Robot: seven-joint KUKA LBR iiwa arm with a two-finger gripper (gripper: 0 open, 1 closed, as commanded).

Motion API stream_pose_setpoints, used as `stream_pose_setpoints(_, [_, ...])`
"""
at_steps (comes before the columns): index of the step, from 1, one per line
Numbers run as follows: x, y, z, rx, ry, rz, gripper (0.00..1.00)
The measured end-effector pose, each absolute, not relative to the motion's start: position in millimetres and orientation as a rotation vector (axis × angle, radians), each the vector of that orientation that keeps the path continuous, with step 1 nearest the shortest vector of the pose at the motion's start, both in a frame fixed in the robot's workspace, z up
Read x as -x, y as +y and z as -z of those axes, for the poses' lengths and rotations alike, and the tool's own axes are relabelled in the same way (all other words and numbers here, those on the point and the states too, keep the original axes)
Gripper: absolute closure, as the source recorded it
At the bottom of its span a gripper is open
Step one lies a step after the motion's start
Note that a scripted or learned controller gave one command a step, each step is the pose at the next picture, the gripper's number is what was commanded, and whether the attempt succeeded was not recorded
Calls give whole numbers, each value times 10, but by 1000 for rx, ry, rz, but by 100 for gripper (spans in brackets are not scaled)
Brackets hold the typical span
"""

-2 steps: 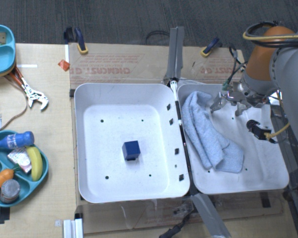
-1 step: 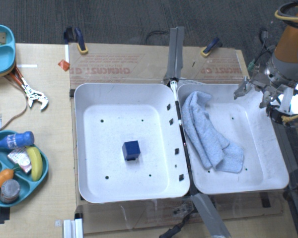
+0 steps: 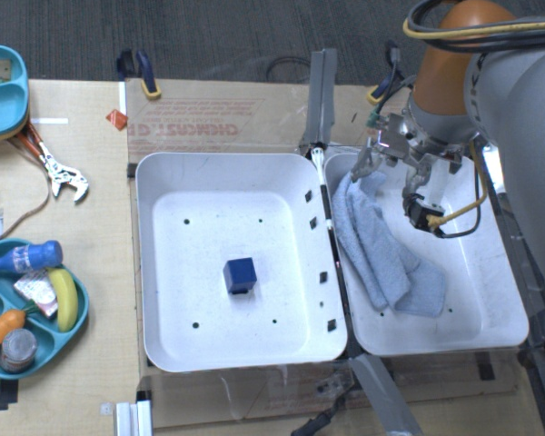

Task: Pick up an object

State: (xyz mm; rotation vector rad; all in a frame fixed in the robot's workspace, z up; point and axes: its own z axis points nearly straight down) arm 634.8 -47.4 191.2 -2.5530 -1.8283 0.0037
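Grey-blue folded cloth towel lies in the right white bin; gripper grasps its upper corner, fingers clenched.

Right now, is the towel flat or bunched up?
Bunched up. The towel lies in long rumpled folds along the right bin's left side.

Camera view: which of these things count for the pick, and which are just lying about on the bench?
For the pick:
- gripper, over the right bin
- grey cloth, in the right bin
- blue cube, in the left bin

Lying about, left of the bins:
- wrench
- blue tray holding a banana, a carrot and a bottle
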Motion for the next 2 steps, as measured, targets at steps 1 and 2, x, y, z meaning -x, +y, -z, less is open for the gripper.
stream_pose_setpoints(1, [-6291, -1129, -2046, 2502, -1901, -4, 0])
stream_pose_setpoints(2, [-6355, -1781, -2168, 2346, -2093, -2, 0])
